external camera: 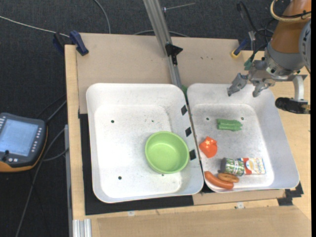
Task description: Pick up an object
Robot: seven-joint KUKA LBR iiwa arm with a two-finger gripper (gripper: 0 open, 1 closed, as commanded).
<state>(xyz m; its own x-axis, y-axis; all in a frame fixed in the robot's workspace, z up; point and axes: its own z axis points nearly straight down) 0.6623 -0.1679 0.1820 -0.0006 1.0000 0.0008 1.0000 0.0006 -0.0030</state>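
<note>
The gripper hangs over the far rim of the right bin, below the grey wrist and the orange band of the arm; its 2 fingers are spread apart with nothing between them. No object is lifted: all 4 candidates lie on the floor of the right bin, well apart from the gripper. The green block is a short, flat, dark green piece lying nearest the gripper, with its long axis running across the view, left to right. The red pepper is a small rounded orange-red piece close to the bin's left wall, with no clear long axis. The packet is a small pack with a dark green end on the left and a white and red end on the right; its long axis also runs left to right, and its printing is too small to read. The sausage is a red-orange curved piece at the near rim, just beside the packet, angled slightly down toward the right. The left bin holds 1 light green bowl, upright, at its near right side. A handheld control pendant lies off the bench at the left.
</note>
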